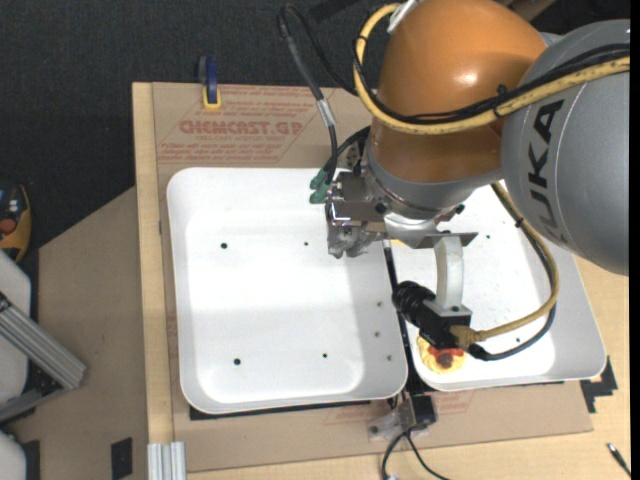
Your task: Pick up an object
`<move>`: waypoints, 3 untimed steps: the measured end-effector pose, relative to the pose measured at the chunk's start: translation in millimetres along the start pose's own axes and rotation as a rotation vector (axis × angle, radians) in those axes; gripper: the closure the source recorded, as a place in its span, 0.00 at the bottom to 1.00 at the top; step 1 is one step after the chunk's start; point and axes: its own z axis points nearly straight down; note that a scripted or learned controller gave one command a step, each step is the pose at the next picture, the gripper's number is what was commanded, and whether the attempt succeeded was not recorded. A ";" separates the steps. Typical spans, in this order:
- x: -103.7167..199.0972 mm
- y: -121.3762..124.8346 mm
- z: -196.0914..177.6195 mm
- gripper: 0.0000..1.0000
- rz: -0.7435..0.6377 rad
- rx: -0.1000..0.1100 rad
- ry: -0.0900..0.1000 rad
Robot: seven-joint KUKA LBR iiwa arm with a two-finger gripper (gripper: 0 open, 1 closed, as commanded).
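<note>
Glossy orange-domed arm (455, 68) over smooth white bins (200, 298); tool (345, 238) state unclear.

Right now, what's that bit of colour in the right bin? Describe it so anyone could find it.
Look at the right bin, at its front left corner by the divide. A small round yellow object with red on it lies there, partly under a black cable fitting. It's the sole bright spot on white.

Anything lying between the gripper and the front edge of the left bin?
No. In the camera view, the gripper hangs over the left bin's far right part, and the floor from there to the bin's front rim is bare white, marked with small dark dots.
</note>
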 end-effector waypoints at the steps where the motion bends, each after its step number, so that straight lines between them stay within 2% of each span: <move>1: 79.9 -9.3 83.9 1.00 -0.014 0.011 -0.001; 2: 6.5 28.2 -39.1 1.00 0.001 -0.015 0.002; 3: 79.8 -9.9 60.1 1.00 -0.015 0.012 -0.002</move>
